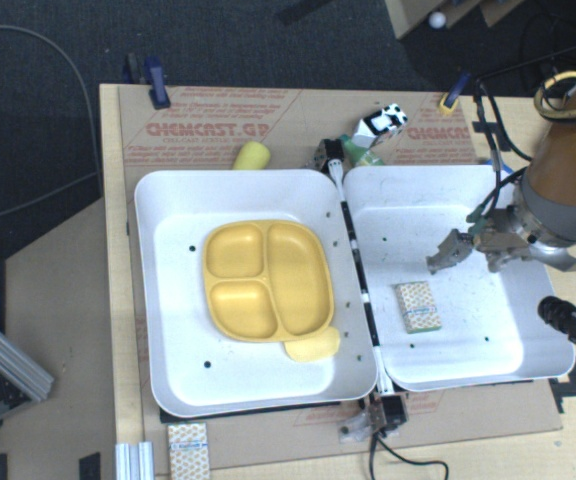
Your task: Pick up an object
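Observation:
A small flat packet (pixel 418 306) with a pale patterned face and a green edge lies in the right bin (pixel 498 353), near its middle. My gripper (pixel 468 259) hangs above the same bin, up and to the right of the packet. It is open, one finger (pixel 445 255) slants out to the left, and nothing sits between the fingers. The grey wrist and orange band come in from the right edge. In the left bin (pixel 168 268) lies a yellow divided plate (pixel 268 278), and a pale yellow piece (pixel 314 346) pokes out from under its lower right rim.
Behind the bins, a yellow object (pixel 252 155) and a black-and-white item (pixel 382 124) rest on the cardboard bench top. Another patterned packet (pixel 188 449) lies in front of the left bin. Blue clamps (pixel 155 81) grip the far edge. Cables hang beside the arm.

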Controlling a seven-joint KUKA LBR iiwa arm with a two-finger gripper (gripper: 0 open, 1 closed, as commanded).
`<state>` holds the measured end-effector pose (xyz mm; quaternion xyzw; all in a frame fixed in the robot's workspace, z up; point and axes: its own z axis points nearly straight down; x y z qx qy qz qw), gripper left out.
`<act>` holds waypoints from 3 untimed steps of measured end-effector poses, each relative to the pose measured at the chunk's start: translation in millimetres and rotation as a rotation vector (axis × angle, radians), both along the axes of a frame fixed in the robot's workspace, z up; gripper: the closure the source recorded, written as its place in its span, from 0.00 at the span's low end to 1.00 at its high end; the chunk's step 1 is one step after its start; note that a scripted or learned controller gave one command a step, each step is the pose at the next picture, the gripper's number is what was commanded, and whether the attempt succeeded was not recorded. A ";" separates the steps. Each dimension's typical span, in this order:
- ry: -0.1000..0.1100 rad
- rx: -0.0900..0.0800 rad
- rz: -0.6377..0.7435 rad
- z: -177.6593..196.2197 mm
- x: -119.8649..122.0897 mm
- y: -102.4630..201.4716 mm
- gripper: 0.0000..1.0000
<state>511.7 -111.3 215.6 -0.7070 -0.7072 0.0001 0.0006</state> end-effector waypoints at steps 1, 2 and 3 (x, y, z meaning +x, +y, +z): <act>-0.001 -0.001 -0.001 -131.1 -10.0 5.4 0.00; -0.002 -0.001 -0.002 -121.7 -9.9 5.7 1.00; -0.002 0.000 0.001 -30.9 -12.8 68.5 1.00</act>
